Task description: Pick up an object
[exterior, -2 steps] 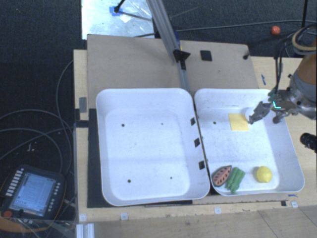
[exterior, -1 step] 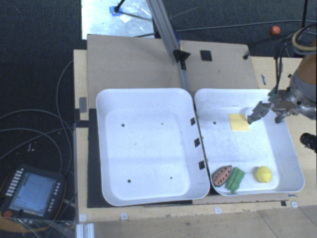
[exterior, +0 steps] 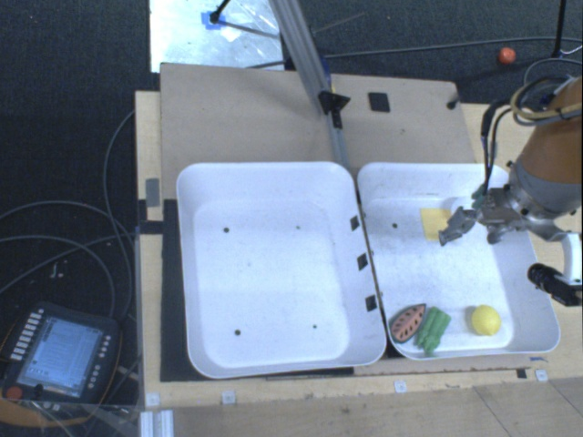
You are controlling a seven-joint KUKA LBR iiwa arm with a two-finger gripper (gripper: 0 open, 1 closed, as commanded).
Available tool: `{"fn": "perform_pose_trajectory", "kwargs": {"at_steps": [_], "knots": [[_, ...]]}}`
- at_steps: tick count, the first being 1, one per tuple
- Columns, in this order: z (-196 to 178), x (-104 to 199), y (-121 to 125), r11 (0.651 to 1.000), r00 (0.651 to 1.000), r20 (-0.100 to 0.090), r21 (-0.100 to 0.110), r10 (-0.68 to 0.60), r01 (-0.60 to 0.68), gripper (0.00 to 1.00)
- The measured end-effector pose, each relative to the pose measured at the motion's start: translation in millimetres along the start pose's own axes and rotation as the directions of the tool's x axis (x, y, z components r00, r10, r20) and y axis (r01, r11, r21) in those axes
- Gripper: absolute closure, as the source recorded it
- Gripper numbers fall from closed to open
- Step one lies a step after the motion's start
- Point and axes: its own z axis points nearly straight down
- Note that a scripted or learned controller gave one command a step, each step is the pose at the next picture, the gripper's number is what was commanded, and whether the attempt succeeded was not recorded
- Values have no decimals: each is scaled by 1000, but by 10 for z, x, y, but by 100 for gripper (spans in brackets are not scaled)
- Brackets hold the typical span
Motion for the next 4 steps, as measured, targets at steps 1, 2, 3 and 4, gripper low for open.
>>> {"fn": "perform_pose_trajectory", "kwargs": {"at_steps": [1,2,3,4], "knots": [[435,59,10,1000,1000,0,-1,0,0,0],[949,60,9,1000,1000,1,-3,0,0,0],[819,61,23,1000,1000,1,-7,-1,1,100],[396,70,22,1000,1000,1,-8,0,0,100]]}}
